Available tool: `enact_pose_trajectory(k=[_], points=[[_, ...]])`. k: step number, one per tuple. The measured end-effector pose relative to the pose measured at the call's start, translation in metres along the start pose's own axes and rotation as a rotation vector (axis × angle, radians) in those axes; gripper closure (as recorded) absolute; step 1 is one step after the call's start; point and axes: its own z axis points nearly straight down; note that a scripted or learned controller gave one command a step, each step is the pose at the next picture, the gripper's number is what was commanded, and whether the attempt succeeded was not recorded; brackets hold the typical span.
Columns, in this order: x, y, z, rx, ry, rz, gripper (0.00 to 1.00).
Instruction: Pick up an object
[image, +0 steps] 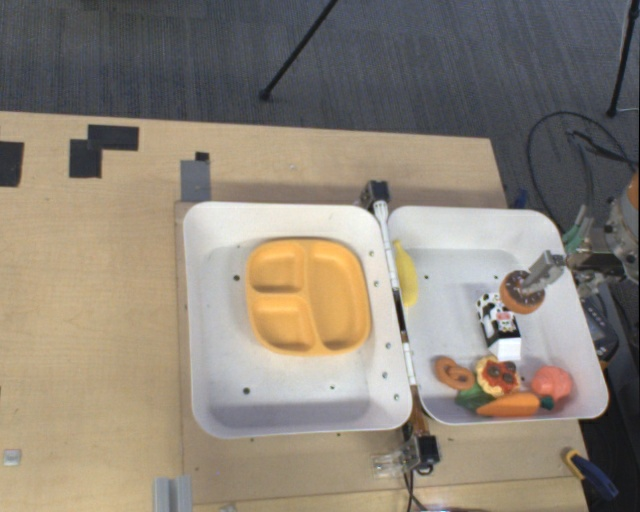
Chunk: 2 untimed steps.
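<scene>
Left white shallow plastic bin (205, 330) held a yellow-orange divided plastic plate (305, 297), three compartments, sitting about centre, tilted slightly. A black-and-white clamp rail (392, 275) ran between the two bins. Right white shallow plastic bin (450, 240) had a yellow banana-shaped toy (405, 274) lying against its left wall, just beside the rail. Lower part of that bin: a brown pretzel-like toy (453, 373), then a round pizza-like toy with red and yellow topping (497, 375), touching a green piece (470, 398) and an orange carrot toy (510, 405) along the front wall. A black-and-white cow-patterned box (497, 322) stood above the pizza toy, upright-ish. A pink-red round tomato-like toy (552, 384) was in the bottom right corner, beside the carrot. A brown round doughnut-like toy (519, 293) sat at the tip of the grey two-finger gripper (533, 278), which reached in from the right edge; touching or overlapping it, but whether it was between the fingers, or how the jaws stood, cannot be told.
</scene>
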Motion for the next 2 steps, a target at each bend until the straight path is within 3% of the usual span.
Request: enact_pose_trajectory(k=[1,2], points=[[-0.008,0.045,0.172,-0.003,-0.001,0.072,0.0],[-0.008,0.046,0.161,-0.005,0.0,0.07,1.0]])
